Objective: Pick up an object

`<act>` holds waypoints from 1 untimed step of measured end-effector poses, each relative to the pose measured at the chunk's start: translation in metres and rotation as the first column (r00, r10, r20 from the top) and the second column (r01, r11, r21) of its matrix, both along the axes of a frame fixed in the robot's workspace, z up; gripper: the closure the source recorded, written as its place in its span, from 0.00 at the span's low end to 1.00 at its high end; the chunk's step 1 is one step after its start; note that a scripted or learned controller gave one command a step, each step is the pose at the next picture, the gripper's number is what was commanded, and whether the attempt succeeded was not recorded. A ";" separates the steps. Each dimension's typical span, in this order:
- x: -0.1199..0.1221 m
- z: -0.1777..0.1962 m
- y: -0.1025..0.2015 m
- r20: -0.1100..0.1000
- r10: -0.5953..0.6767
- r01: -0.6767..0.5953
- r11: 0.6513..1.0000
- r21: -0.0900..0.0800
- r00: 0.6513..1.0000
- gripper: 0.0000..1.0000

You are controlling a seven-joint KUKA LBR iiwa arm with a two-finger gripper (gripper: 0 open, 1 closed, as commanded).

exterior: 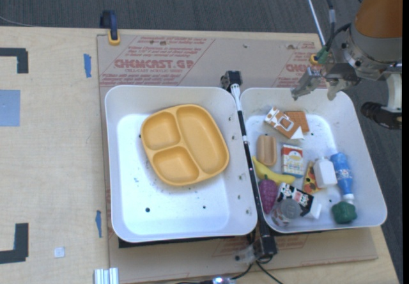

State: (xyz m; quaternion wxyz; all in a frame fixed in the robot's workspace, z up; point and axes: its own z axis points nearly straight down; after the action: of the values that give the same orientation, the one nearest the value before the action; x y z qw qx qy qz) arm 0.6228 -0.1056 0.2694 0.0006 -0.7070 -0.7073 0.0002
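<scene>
Currently the two-finger metal gripper [317, 87] hovers spread and empty above the right shallow white bin's [369, 167] far rim; the approach seems underway, needing descent toward the nearby orange-and-white carton [285, 123].

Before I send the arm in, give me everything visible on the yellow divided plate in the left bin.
The yellow divided plate looks like matte plastic, a rounded square with a raised rim and three compartments: one long one on the right side, two smaller ones on the left. All three look bare. It lies flat and upright, turned slightly askew, near the middle of the left white bin, resting on the bin floor and touching nothing else.
</scene>
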 end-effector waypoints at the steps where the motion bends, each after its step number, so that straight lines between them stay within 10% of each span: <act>1: -0.012 -0.173 0.001 0.005 -0.001 0.001 1.000 -0.001 1.000 0.00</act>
State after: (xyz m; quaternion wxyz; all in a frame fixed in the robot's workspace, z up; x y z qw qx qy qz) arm 0.6104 -0.1049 0.0963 -0.0014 -0.7075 -0.7068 -0.0010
